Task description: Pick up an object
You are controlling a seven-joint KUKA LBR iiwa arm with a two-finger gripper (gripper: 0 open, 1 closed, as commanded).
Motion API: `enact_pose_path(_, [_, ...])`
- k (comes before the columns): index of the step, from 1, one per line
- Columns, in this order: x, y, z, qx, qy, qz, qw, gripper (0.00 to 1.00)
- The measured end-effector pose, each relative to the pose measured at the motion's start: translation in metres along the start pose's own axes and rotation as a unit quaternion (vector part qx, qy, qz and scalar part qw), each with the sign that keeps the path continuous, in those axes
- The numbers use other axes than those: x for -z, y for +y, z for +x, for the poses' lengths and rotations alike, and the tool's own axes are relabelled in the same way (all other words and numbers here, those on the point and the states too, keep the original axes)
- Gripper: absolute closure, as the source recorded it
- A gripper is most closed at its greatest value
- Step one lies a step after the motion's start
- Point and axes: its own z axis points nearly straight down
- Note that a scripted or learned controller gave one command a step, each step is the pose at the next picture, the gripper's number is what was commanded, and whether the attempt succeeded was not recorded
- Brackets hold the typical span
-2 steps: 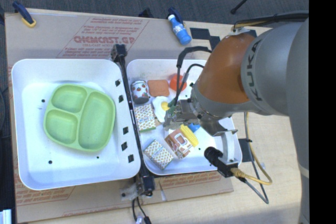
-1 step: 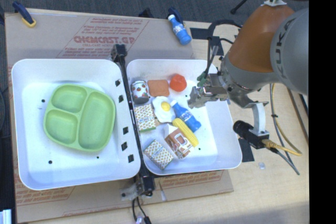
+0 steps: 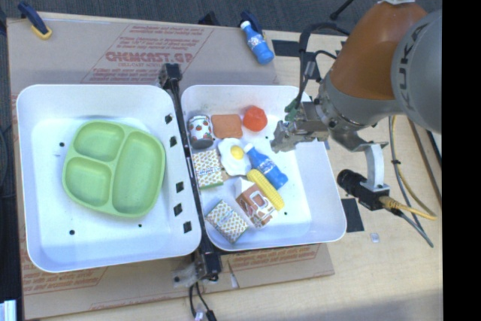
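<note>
The gripper [image 3: 289,133] hangs over the right edge of the right bin [image 3: 323,195], right of frame centre, carried by the grey arm [image 3: 376,71] that comes in from the right; whether it is spread or pressed together cannot be told, because the wrist and its cabling cover the tip, and nothing can be seen pinched in it. The task names no particular object, so the candidates are the small items clustered in the right bin, all lying left of and below the gripper. Nearest is the orange ball [image 3: 255,118], just to its left and slightly higher in the frame. The blue bottle [image 3: 267,168] lies just below and left, its long axis running diagonally from upper left to lower right, and the yellow banana-like piece [image 3: 265,190] lies parallel beside it, touching or nearly so. Further left sit the fried egg toy [image 3: 234,156], a brown square [image 3: 226,125], a round can [image 3: 199,131] and several small printed boxes [image 3: 227,221], packed close enough that a grasp there would likely crowd neighbours. In my judgement the ball or bottle calls for the shortest move, a short shift leftward and down. The left bin [image 3: 37,237] holds a green divided plate [image 3: 114,168], well apart from the gripper. The gripper's height above the bin floor is hard to judge from this slant.
</note>
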Motion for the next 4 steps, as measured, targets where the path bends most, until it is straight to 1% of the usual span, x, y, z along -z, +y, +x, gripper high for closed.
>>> enact_pose_path(1, [0.01,0.001,0.0,0.003,0.0,0.0,1.0,1.0])
enact_pose_path(2, [-0.088,0.049,-0.028,-0.003,0.001,0.003,1.0,1.0])
enact_pose_path(3, [-0.076,0.069,-0.006,-0.002,0.001,0.001,1.0,1.0])
enact_pose_path(4, [-0.073,0.078,0.037,-0.002,0.001,0.001,1.0,1.0])
